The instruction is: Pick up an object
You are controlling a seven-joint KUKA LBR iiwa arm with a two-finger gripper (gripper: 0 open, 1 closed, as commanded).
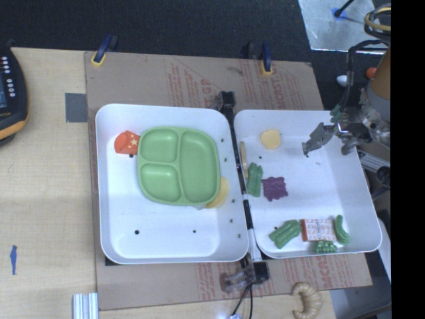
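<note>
Item: tool [332, 139] above right bin [345, 198], upper right of frame.
Fingers spread, nothing between; arm cut off at right edge.

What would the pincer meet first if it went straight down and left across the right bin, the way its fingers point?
Probably bare bin floor. The pincer hangs over the right bin's upper right part, with nothing directly below it. Farther along that slant lies the purple piece, though depth is unclear from this view.

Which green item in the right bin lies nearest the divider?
The upright green piece beside the purple toy; the other green ones sit along the bin's near edge.
</note>
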